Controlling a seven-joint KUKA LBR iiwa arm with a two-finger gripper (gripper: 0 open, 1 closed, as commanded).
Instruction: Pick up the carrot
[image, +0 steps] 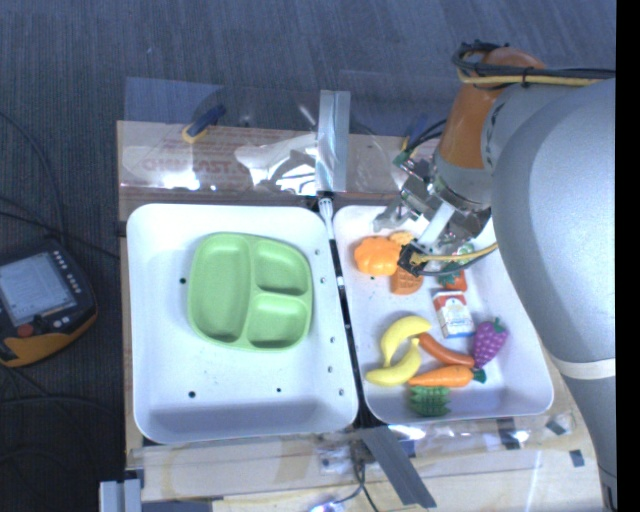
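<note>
The carrot (440, 377), orange with a green stub at its right end, lies flat near the front of the right bin (520, 400). It sits between a yellow banana (398, 352) and a green leafy piece (430, 401). My gripper (407, 228) hangs over the far part of the same bin, just above an orange pepper-like fruit (377, 255) and well away from the carrot. Nothing shows between its tips.
Close to the carrot are a red-orange stick-shaped piece (446, 350), purple grapes (488, 342) and a small white and red box (453, 315). A small orange piece (405, 283) lies under the wrist. The left bin (160, 400) holds a green divided plate (250, 290).
</note>
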